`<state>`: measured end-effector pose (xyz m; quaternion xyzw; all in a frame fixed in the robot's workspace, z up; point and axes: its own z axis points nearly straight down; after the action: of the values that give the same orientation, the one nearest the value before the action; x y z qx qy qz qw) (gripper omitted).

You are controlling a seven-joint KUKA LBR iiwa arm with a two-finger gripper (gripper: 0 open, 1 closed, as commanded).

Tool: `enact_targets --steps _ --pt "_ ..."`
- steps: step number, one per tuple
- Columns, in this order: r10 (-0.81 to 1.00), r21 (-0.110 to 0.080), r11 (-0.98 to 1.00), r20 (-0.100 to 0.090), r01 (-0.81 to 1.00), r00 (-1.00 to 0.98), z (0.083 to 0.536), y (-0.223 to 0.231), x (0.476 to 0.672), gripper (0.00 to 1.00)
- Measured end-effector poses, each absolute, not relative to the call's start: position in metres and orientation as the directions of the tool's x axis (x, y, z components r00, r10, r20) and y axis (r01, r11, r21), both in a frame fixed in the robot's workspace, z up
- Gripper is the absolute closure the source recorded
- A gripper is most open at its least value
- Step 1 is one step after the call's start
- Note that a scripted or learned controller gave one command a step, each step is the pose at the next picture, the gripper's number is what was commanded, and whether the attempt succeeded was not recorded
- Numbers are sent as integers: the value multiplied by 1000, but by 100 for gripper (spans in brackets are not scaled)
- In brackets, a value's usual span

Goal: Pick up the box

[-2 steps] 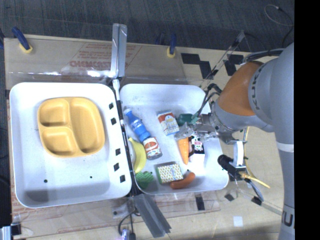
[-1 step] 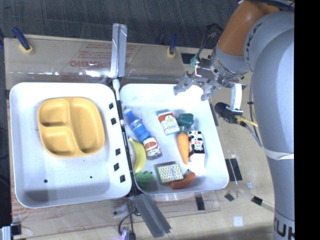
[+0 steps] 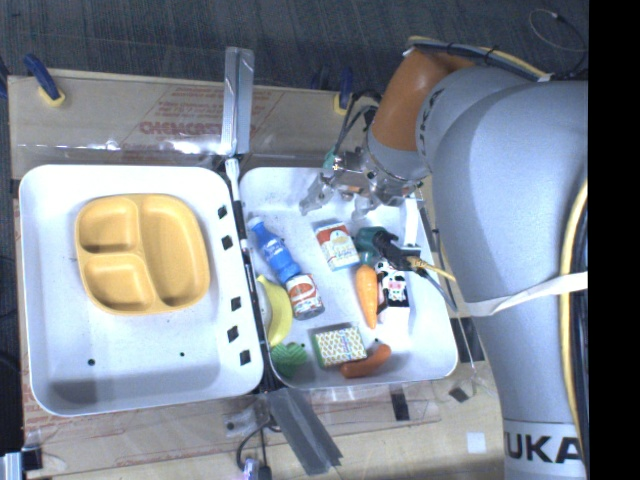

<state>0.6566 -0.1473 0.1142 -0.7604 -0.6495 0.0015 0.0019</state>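
My gripper [image 3: 337, 202] hangs over the back part of the right bin [image 3: 432, 353], open, with nothing between its fingers [image 3: 312, 200]. Just in front of it lies a small red and white box [image 3: 336, 245], apart from the fingertips. A flat box with a green and yellow pattern [image 3: 339, 345] lies near the bin's front edge. A white carton with a cow print [image 3: 394, 294] sits at the right side of the bin.
The right bin also holds a blue bottle [image 3: 273, 250], a can [image 3: 304, 296], a banana [image 3: 278, 313], a carrot [image 3: 367, 294], a dark green item [image 3: 377, 239] and a green toy [image 3: 290, 356]. A yellow divided plate [image 3: 140, 250] lies in the left bin [image 3: 60, 368].
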Motion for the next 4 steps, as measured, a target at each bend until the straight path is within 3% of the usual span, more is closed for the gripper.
enact_targets --steps 1,2,3,4 --pt "989 -4 -145 1 989 145 92 -166 637 0" --pt "973 0 -231 0 973 231 93 -172 658 0" --pt "960 -6 -281 0 960 281 92 -152 656 0" --pt "962 -8 -274 1 962 274 102 -150 657 100"
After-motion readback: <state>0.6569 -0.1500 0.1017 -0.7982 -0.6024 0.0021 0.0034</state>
